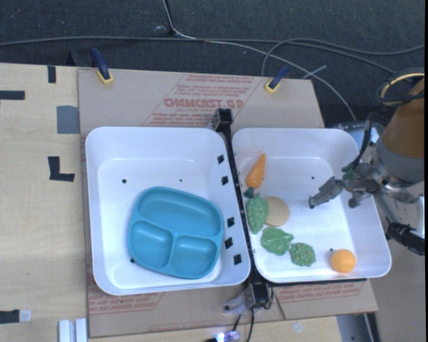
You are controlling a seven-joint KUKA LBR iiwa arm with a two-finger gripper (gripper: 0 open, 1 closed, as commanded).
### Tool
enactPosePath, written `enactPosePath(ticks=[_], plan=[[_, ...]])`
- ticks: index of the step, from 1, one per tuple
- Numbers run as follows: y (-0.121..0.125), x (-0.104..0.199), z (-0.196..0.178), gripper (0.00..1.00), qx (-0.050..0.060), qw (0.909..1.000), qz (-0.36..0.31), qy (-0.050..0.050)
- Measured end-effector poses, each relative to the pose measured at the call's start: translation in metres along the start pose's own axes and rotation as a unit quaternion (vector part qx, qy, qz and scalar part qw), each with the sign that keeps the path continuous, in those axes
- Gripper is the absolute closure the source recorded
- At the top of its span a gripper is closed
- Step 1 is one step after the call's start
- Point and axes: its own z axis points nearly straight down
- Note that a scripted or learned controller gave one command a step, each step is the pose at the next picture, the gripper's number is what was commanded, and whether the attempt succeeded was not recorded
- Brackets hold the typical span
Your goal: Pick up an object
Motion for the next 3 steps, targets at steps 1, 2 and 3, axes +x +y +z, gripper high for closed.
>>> enactPosePath(ticks=[1,2,3], plan=[[0.003,0.0,-0.005,0.0,-0.005,1.0,-0.001,-0.001],[0.003,-0.003,0.059,0.0,-0.002,1.0,-0.001,-0.001],[0.004,-0.003,0.111,0.0,-0.006,1.0,-0.001,-0.003]])
